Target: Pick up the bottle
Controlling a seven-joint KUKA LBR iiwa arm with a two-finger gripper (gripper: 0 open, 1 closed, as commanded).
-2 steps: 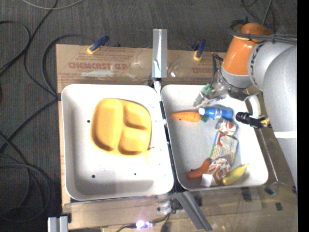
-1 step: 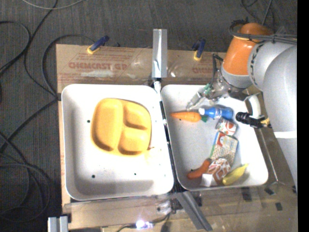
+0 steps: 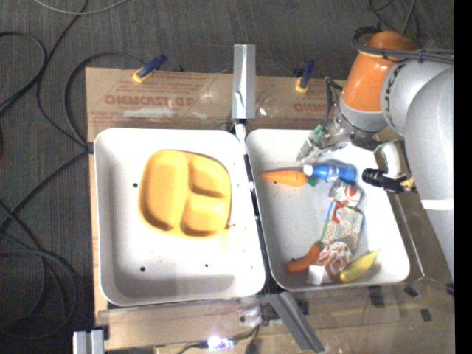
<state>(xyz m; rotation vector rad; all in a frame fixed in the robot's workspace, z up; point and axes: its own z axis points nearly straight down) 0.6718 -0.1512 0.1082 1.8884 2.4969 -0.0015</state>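
The pincer [image 3: 318, 143] hangs over the far end of the right bin [image 3: 284, 220]; from here I cannot tell how wide it stands or whether it grips anything. The blue bottle [image 3: 333, 172] lies on its side just below it, its white cap touching the carrot [image 3: 284, 177] at the pincer's left. A closing grab could nudge the round bottle away, or catch the carrot instead.

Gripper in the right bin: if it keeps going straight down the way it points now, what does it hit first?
Most likely the small blue plastic bottle with a white cap, lying just under the gripper. The orange toy carrot lies beside it. Depth is unclear from this slanted view.
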